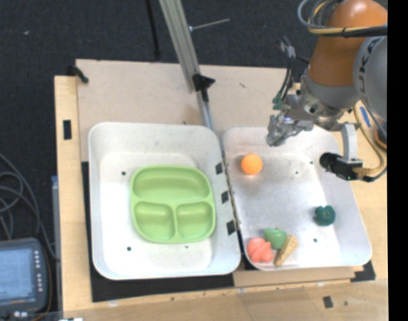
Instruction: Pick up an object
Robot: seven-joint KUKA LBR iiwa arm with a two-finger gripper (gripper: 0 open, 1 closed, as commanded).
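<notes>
While the gripper is hovering over the far edge of the right bin, holding nothing, the orange ball is lying just beside it on the textured white floor. Smooth, round and probably light, it is likely to roll; grasp across its middle. Small soft-looking toys are crowding the near corner.

Both white bins look like matt, faintly speckled plastic, the green tray smooth plastic with a soft sheen, the bench bare matt board, the slanting pole ribbed metal, and the orange band glossy.
</notes>
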